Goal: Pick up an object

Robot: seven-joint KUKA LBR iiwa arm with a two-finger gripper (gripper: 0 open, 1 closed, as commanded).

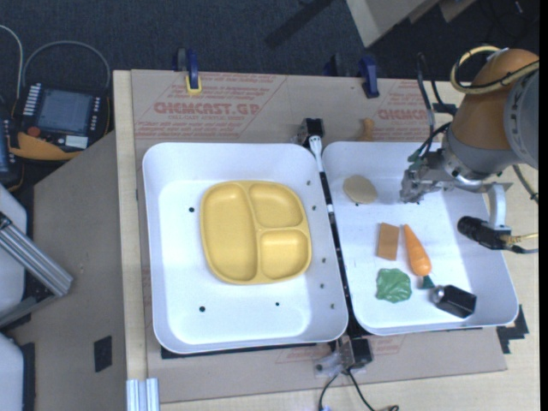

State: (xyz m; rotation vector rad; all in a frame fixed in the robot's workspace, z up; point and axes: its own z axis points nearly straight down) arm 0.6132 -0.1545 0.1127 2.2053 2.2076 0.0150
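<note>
Single fixed camera, mounted above the bench [257,92], looking down at a slant. Far enough back to take in both white bins whole: left bin [163,229] and right bin [488,272] side by side. Floor visible past the bench's far edge. The arm [492,118] enters from the frame's right.

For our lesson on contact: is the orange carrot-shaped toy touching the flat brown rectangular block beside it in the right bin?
Apart. The camera view shows a thin strip of white bin floor between the orange carrot-shaped toy and the flat brown rectangular block.
</note>
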